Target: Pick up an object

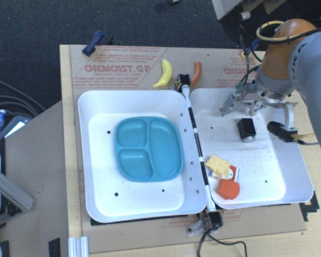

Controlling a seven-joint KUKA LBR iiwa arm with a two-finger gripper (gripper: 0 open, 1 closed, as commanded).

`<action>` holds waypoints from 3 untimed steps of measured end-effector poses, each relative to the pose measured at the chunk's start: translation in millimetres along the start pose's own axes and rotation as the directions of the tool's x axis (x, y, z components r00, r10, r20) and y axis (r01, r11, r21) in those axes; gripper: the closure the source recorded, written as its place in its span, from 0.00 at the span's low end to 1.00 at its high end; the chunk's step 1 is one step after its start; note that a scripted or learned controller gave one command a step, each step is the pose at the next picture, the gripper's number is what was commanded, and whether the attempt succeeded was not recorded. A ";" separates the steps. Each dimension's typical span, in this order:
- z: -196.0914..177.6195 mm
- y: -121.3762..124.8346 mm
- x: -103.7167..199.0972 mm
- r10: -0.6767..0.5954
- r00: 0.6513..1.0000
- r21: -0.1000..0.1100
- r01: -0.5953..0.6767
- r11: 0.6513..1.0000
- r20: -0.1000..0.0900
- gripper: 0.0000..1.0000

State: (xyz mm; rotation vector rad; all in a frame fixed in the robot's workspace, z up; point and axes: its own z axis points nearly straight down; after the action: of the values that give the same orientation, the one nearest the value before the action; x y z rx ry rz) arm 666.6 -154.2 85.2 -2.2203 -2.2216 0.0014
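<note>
Bins sit side by side on the bench, their rims meeting at a dark strip down the middle, so that things lifted from one can be dropped straight into the other. The left bin (96, 197) carries a blue divided plate (148, 148), lying flat near its middle. The right bin (289, 189) holds the pickable things: a yellow wedge like a piece of cheese (219, 165) lies in its near-left corner, touching an orange-red toy (229, 188) just nearer the camera, both close against the dividing rim. That crowding into a corner looks, to my judgement, awkward for a grasp from above, since the bin wall leaves little room on one side. The arm reaches in from the right, and its gripper (247, 128) hangs over the far part of the right bin, well apart from the cheese and the toy; whether its jaws are apart or together I cannot tell from this angle, and nothing shows between them. A banana (163, 75) and an orange sausage-like piece (196, 73) lie outside the bins on the far board, probably out of play.
</note>
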 end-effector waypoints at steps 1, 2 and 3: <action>0.1 -0.1 -9.6 0.001 1.000 -0.001 -0.001 1.000 0.002 0.00; -10.4 0.6 -9.4 0.001 1.000 -0.004 -0.001 1.000 0.003 1.00; -10.3 0.5 -9.4 0.001 1.000 -0.003 -0.001 1.000 0.003 0.00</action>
State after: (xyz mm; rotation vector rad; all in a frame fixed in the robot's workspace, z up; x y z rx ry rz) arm 667.1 -163.6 95.5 -2.2239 -2.2239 0.0009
